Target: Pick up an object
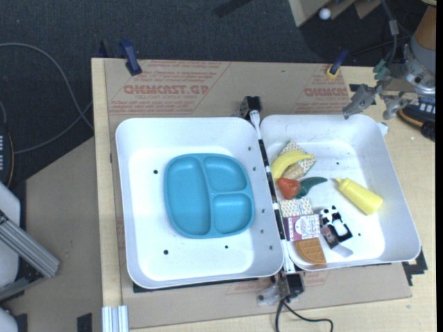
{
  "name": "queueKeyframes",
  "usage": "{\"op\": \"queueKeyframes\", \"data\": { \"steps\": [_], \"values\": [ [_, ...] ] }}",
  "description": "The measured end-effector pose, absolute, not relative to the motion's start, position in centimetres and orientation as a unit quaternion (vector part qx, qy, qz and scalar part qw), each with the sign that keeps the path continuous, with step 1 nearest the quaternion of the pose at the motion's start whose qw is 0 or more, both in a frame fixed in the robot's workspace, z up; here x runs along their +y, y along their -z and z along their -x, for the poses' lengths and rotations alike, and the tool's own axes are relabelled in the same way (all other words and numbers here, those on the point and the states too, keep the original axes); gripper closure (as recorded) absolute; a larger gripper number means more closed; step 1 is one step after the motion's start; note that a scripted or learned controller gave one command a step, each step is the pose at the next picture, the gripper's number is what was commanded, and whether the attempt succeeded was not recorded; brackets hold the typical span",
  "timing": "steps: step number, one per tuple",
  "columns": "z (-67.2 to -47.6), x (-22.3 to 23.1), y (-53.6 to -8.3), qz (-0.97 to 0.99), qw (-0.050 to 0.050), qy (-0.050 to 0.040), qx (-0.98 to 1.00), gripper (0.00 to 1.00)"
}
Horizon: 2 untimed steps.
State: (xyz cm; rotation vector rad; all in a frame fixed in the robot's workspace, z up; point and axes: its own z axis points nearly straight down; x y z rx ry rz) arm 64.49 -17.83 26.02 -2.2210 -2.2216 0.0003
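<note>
In the right bin (394,185), nearest the camera, a brown wafer (311,251), a pink packet (302,225) and a small black-and-white toy (335,225) are seen. Farther back lie a yellow bottle (359,194) and a banana (289,162). Beyond the far rim the gripper (372,99) is held — fingers spread, nothing between them.

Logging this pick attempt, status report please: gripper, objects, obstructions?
Gripper at right bin's far right corner, holding nothing visible. Banana, yellow bottle, small items untouched in right bin. Blue divided plate alone in left bin.
</note>
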Motion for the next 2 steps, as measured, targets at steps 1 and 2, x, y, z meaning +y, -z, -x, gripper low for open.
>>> {"op": "queueKeyframes", "data": {
  "steps": [1, 2],
  "values": [
    [-61.6, -11.9, -11.9, 0.707, 0.002, -0.0007, -0.707, 0.00],
    [-60.0, -10.2, -9.3, 0.707, -0.009, 0.0076, -0.707, 0.00]
  ]
}}
